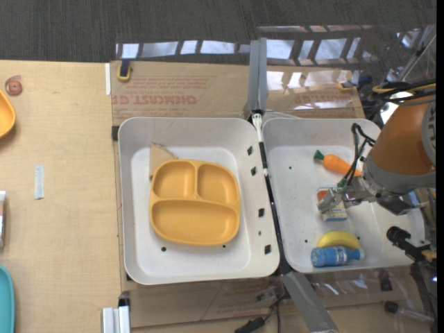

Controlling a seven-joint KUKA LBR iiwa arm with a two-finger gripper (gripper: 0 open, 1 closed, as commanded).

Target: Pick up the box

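The box [334,211] is small, with a red patch on its left and a pale blue-white face. It lies in the middle of the right bin [295,179]. My gripper [340,195] reaches in from the right and sits right over the box's upper edge, hiding part of it. The grey arm with its orange band [409,144] covers the bin's right side.
An orange carrot toy [336,162] lies behind the box. A yellow banana [338,239] and a blue bottle [336,256] lie in front of it. The left bin [135,186] holds a yellow divided plate [195,202] over a piece of cardboard.
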